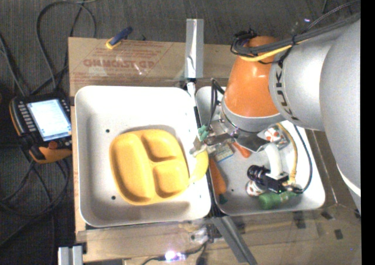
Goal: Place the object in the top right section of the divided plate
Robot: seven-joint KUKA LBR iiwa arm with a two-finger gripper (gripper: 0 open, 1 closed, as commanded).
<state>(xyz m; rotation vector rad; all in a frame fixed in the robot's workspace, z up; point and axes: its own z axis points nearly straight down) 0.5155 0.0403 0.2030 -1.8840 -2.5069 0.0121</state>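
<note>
The grey arm (pixel 316 53) leans over the bins; I cannot tell whether its gripper (pixel 206 141) grips. Just beneath it a yellow piece (pixel 200 165) overlaps the edge of the plate (pixel 126 161) on its left

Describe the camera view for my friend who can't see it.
A grey and orange robot arm reaches over the right bin, its gripper close to a yellow object beside the yellow divided plate in the left bin.

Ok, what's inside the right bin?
An orange stick along the wall nearest the plate, and a green piece lower in the view. The arm covers much of the bin, so whatever lies under it is hidden.
</note>
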